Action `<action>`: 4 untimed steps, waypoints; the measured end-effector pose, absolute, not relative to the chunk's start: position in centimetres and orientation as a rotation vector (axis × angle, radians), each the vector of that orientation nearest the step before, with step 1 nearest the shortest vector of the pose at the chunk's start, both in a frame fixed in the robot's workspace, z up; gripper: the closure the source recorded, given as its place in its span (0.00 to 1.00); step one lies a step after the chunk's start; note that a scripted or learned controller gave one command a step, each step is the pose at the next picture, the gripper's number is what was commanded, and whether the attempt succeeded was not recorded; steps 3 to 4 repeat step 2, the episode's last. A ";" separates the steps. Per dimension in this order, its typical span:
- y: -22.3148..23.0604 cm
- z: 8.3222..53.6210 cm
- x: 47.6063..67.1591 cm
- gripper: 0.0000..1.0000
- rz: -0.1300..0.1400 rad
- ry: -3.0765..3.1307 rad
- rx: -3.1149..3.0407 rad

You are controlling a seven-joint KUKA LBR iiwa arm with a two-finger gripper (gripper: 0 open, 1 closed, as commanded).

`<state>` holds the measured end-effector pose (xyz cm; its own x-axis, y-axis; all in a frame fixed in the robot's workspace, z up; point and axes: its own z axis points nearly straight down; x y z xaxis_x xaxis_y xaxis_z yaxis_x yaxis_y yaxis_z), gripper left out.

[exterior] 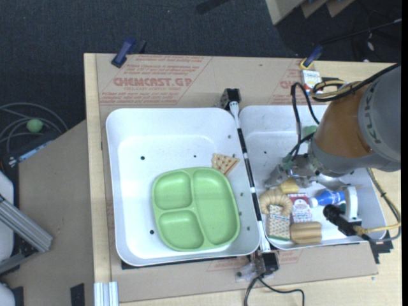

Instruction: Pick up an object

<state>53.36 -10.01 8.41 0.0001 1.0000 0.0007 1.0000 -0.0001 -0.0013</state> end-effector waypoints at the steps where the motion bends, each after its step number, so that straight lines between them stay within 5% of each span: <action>1: -10.0 9.4 53.4 1.00 -0.001 -2.221 -2.223; 2: -3.0 18.6 54.3 1.00 -0.004 -2.224 -2.219; 4: -3.0 18.6 54.3 1.00 -0.004 -2.224 -2.219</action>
